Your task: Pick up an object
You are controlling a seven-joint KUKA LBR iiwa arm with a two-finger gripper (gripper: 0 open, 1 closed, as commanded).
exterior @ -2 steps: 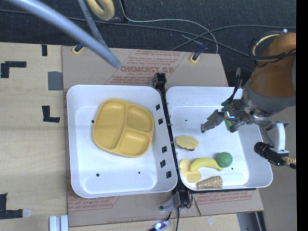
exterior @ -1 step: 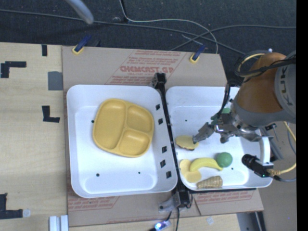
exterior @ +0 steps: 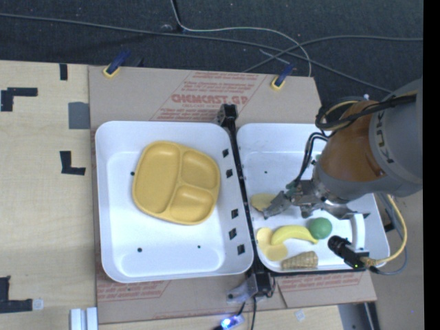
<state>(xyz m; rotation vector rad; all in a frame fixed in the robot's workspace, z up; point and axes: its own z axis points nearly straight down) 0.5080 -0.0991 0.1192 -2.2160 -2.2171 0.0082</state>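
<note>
My gripper [exterior: 284, 200] hangs low over the middle of the right bin [exterior: 275, 139], below the grey and orange arm [exterior: 357, 153]. A pale yellow piece [exterior: 262, 201] lies just left of the gripper, partly under it. In front of the gripper rest a banana [exterior: 293, 234], a green ball [exterior: 319, 227], a yellow round piece [exterior: 269, 247] and a tan waffle cone [exterior: 300, 260]. I see nothing held in the gripper.
A yellow divided plate [exterior: 177, 182] lies in the left bin [exterior: 113, 205]. A black divider with clips [exterior: 237, 198] runs between the two bins. Cables [exterior: 330, 115] loop beside the arm at the right bin's far right corner.
</note>
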